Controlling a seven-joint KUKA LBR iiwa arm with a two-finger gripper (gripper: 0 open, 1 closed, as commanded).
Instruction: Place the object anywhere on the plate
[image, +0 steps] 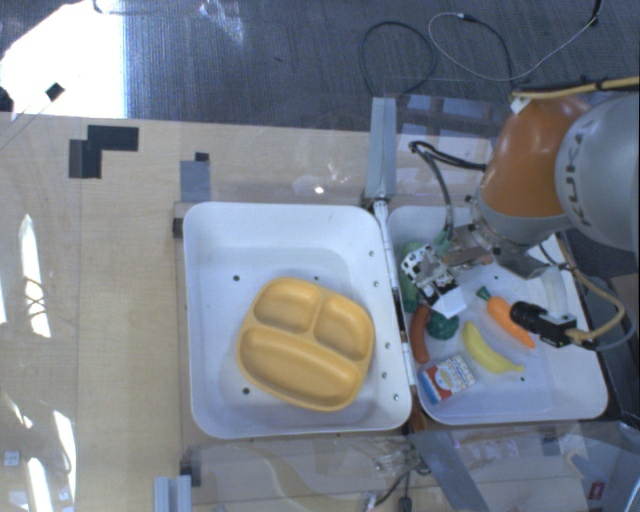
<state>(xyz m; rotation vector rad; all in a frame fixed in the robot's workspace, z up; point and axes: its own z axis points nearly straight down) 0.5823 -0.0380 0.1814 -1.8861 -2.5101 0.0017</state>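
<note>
1. Whether the jaws of the gripper (432, 272) are spread or pressed together cannot be told; it hangs low at the upper left of the right bin (590, 400), above the toys
2. Plate (305, 342), yellow, sits bare in the left bin (205, 400); nothing is placed yet, so picking and carrying seem left
3. Banana (490, 352), carrot (510, 322), sausage (420, 334) and a small carton (448, 378) lie close together; the wall between the bins must be crossed
</note>
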